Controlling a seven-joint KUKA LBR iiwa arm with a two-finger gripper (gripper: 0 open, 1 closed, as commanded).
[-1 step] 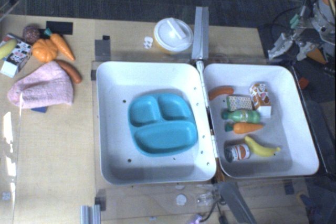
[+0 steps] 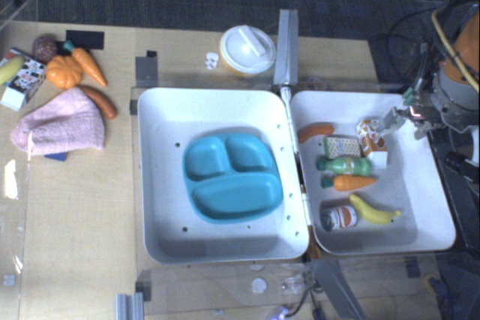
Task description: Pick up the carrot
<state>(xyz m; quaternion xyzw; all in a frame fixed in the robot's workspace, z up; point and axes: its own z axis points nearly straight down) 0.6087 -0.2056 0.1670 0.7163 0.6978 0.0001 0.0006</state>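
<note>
An orange carrot with a green top lies on its side in the middle of the right bin, just below a green bottle. My gripper hovers over the bin's upper right part, up and to the right of the carrot and apart from it. Its fingers are spread open with nothing between them. A small brown-and-white carton sits just left of the gripper.
The right bin also holds a sausage, a small box, a banana and a can. A blue divided tray lies in the left bin. Another carrot, a pumpkin and a pink cloth lie on the bench at far left.
</note>
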